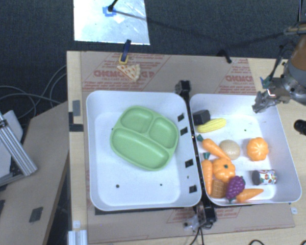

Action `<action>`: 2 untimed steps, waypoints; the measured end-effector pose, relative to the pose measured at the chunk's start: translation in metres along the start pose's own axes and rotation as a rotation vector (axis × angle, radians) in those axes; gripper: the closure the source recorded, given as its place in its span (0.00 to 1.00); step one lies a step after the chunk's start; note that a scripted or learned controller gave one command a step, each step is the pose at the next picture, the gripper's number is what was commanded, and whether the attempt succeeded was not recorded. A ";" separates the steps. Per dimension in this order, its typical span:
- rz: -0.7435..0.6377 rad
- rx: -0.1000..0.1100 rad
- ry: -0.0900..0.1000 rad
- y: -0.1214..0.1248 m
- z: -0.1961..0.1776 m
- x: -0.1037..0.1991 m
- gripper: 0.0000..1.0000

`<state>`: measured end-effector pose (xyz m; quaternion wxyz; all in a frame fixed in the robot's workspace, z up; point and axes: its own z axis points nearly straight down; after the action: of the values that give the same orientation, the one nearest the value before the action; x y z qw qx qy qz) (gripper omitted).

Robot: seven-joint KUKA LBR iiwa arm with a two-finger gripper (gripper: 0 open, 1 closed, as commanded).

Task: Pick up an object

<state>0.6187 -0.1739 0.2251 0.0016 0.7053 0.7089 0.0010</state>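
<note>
Robot lab: bench w/ white bins (pixel 107 198), aluminium framing (pixel 10 142), cables (pixel 20 93)

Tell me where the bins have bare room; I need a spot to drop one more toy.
Free: left white bin floor around the green divided plate, and right white bin's far strip between yellow corn and tool. Crowded: its near-left corner, around the purple grapes.

Occlusions, cut-offs
Arm (pixel 302 60) cut by right edge; waffle (pixel 218 189) half under grapes (pixel 235 186); can (pixel 264 177) label unreadable.

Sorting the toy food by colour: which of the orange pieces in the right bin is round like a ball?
The orange, alone near the bin's right side. The carrots are long and tapered.
</note>
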 end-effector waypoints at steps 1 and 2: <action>-0.005 0.001 0.002 -0.002 -0.006 0.055 1.00; -0.005 0.002 0.003 -0.020 -0.013 0.111 1.00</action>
<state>0.5986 -0.0634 0.2384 0.0000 0.7036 0.7106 0.0014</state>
